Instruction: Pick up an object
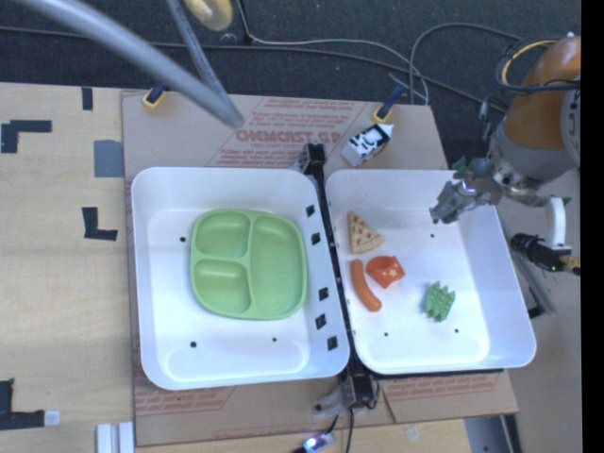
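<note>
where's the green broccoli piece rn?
In the right bin, the broccoli piece lies right of the tomato and sausage, near the bin's middle.

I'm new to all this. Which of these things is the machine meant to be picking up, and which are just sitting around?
Part of the job:
gripper
pizza slice
tomato piece
sausage
green broccoli-like toy
right bin

Just lying about:
green divided plate
left bin
small black-and-white toy outside the bins
</note>
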You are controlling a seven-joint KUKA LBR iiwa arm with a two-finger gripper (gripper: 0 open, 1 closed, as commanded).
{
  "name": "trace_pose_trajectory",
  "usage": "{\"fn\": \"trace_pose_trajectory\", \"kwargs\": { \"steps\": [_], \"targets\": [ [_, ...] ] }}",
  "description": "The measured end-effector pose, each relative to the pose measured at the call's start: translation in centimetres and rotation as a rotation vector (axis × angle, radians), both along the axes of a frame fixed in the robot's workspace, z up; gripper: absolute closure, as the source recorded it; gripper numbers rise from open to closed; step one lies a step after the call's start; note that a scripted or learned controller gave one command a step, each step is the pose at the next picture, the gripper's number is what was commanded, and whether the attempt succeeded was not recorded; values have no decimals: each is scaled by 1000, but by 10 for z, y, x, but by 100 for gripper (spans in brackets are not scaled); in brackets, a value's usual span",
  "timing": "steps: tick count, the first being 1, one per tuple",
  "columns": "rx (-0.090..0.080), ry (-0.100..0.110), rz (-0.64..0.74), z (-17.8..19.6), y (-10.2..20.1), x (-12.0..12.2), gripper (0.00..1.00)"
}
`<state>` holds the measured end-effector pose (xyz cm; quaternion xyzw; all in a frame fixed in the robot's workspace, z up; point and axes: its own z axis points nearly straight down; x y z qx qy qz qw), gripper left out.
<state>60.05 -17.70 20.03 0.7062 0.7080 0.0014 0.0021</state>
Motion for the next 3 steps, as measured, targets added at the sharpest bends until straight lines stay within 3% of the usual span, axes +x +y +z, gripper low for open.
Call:
{"fn": "trace_pose_trajectory", "kwargs": {
  "steps": [1,2,3],
  "targets": [
    [1,4,-1,8,1,0,100],
    [2,5,3,20,53,-11,100],
    [1,8,1,10,103,-24,100]
  ]
}}
